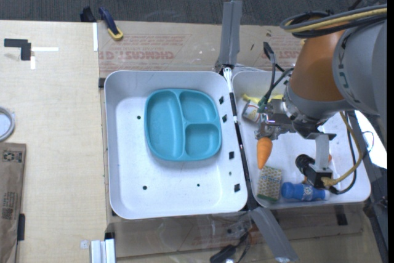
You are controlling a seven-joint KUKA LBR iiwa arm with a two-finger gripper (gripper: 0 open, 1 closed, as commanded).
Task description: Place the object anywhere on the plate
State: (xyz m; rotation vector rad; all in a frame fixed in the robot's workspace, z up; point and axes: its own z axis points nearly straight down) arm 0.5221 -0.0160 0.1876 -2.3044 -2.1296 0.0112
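Arm [320,80] above right bin [360,191]; blue plate [183,124] in left bin [123,188].

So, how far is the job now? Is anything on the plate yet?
Nothing looks done: the blue plate in the left bin carries no object. In hand: the gripper sits low in the right bin, just above the carrot; a grasp cannot be confirmed. Left: lift an object, carry it across, set it on the plate.
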